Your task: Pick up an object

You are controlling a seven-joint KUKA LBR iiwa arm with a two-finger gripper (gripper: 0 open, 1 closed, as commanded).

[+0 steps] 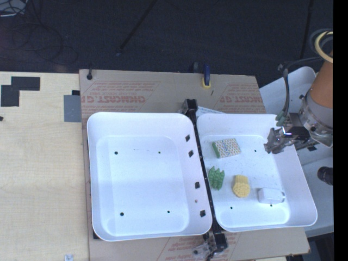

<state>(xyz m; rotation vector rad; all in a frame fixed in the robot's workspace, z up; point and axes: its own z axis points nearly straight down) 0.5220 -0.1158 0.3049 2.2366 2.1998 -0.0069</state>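
Two white bins side by side on a counter, arm over the right one.

Seen from above at a slant: gripper [276,143] poised over the right bin's [304,213] far right edge, reaching in from the right below an orange band on the arm; impossible to tell from here how the fingers stand, and nothing seen between them. Lying in the right bin, well apart from the gripper: a speckled green-and-tan block [227,147] toward the far side, a green toy [217,178] beside the dividing wall, a yellow object [241,186] just right of it, and a white object [270,195] near the front right corner. To the left, the left bin [98,211], resting on a brown cardboard sheet [141,94] over the pale counter [38,173].
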